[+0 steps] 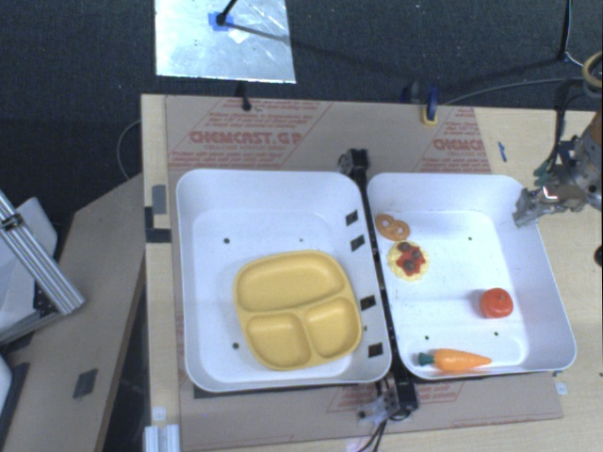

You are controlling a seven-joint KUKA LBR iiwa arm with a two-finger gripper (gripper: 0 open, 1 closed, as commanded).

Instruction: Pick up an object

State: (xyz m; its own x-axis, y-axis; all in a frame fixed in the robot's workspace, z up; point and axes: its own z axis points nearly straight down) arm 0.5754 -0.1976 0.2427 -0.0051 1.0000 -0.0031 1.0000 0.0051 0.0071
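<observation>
The right bin point(471, 196) holds several toy foods. A small pretzel point(392, 225) lies near its back left, and a little round pizza point(408, 260) sits just in front of it. A red tomato point(496, 302) rests toward the right front, and an orange carrot point(455, 359) lies along the front wall. My gripper point(533, 205) hangs at the bin's far right rim, well away from all the foods and with nothing seen in it.
The left bin point(217, 205) carries a yellow divided plate point(297, 309) in its front half. A black clip strip point(369, 252) runs along the seam between the bins. Cables cross the dark floor behind the bench.
</observation>
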